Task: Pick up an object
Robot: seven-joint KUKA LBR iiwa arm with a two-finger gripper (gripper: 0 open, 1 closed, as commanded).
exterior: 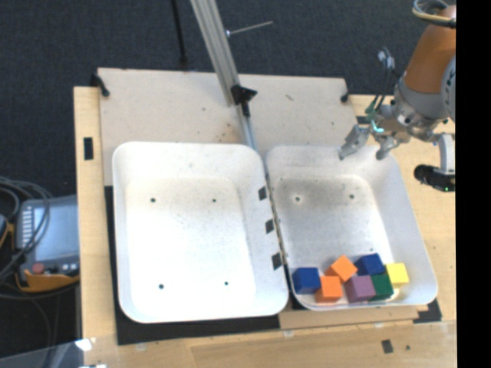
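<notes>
Several small cubes lie clustered at the near edge of the right bin [399, 205]: a blue cube [306, 279], two orange cubes [343, 267] [330, 287], a purple cube [359, 288], a green cube [382, 285], a second blue cube [370, 264] and a yellow cube [397, 274]. My gripper [367, 146] hangs over the far right corner of that bin, well away from the cubes. Its two fingers are spread apart, open, with nothing between them.
The left bin [123, 205] sits beside the right one. A slanted metal pole [219, 48] rises from between the bins at the back. A screen device with cables [42, 240] lies off the bench at the left.
</notes>
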